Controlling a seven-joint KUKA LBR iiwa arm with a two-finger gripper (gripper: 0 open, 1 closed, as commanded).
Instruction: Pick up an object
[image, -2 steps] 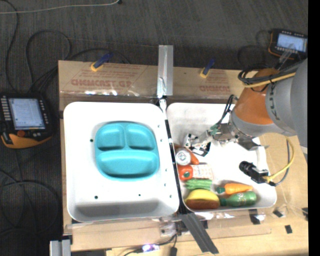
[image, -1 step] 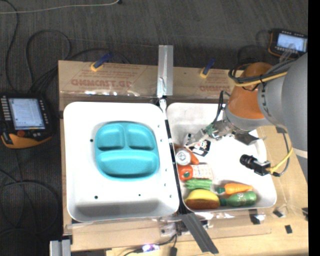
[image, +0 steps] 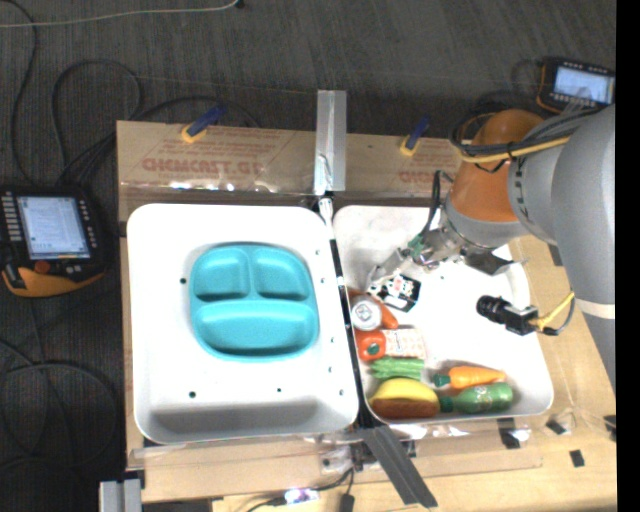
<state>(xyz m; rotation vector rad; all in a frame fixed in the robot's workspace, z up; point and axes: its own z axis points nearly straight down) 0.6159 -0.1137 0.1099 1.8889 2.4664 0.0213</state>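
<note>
Dark carpet strewn with cables is seen around a bench bearing two shallow white plastic bins. A glossy turquoise divided tray (image: 254, 300) is set in the left bin (image: 160, 400). In the right bin (image: 520, 370), toy foods are heaped at the near-left corner: a carrot (image: 472, 377), a can (image: 366, 315). The gripper (image: 392, 272) is lowered just above a small black-and-white packet (image: 398, 290); whether it is parted cannot be judged.

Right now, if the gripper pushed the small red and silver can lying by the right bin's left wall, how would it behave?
The small red and silver can appears to lie on its side, so it would probably roll. It looks toy-sized, likely light. The white divider wall and the orange carton beside it would probably stop it soon.
</note>
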